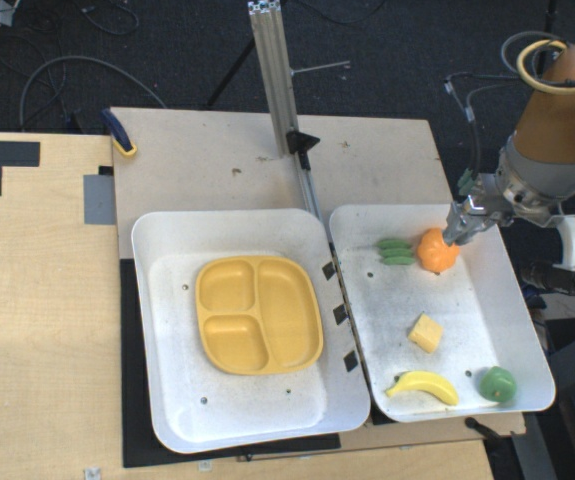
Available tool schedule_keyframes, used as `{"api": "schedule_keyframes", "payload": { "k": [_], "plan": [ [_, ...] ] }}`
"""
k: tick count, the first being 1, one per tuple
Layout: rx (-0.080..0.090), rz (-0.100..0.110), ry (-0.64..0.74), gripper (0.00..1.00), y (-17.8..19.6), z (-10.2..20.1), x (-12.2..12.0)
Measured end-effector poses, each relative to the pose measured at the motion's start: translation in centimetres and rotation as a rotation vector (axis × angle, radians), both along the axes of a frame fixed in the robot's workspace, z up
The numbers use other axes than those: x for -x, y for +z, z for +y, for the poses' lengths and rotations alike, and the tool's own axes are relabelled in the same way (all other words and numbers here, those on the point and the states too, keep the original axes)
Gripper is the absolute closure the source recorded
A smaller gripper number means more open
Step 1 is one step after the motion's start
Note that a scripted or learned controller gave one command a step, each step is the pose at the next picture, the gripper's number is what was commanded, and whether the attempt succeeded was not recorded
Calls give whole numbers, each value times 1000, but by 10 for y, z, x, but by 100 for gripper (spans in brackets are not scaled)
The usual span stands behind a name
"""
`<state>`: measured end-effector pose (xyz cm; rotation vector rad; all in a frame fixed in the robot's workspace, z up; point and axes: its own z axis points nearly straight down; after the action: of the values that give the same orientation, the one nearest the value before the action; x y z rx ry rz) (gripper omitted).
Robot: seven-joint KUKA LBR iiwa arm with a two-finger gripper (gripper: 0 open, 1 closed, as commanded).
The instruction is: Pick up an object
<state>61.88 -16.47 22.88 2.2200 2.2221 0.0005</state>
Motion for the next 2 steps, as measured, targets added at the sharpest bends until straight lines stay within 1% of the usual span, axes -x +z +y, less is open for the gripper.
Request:
{"api": "schedule_keyframes", "payload": {
  "k": [1, 2],
  "plan": [
    [-2, 4, 3, 100, 6, 45, 11],
    [-1, 6, 1, 100, -2, 85, 31]
  ]
}}
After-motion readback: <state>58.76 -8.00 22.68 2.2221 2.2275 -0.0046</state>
